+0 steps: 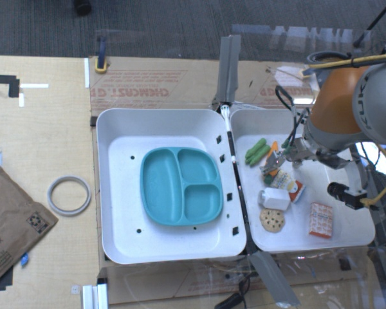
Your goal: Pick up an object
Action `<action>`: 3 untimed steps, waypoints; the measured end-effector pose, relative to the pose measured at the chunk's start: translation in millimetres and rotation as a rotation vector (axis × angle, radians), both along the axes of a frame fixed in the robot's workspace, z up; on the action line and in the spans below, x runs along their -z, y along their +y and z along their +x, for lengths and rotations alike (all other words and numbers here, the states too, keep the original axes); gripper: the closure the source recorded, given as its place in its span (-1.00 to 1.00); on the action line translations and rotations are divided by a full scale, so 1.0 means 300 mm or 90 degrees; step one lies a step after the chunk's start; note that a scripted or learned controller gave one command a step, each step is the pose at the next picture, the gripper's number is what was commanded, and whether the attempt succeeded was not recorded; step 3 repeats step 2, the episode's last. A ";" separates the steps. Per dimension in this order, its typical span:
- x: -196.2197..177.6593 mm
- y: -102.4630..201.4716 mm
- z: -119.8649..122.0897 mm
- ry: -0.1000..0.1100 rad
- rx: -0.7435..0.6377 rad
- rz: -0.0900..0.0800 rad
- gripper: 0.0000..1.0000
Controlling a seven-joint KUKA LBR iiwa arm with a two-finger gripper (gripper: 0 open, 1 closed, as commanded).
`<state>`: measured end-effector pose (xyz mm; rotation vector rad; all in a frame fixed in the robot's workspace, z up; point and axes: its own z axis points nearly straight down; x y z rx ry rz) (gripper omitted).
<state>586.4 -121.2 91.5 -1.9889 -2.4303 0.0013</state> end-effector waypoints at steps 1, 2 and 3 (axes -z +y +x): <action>-0.031 -0.006 0.000 -0.001 0.003 0.000 1.00; -0.333 0.200 0.064 0.000 0.059 -0.001 1.00; -0.333 0.200 0.064 0.000 0.059 -0.001 1.00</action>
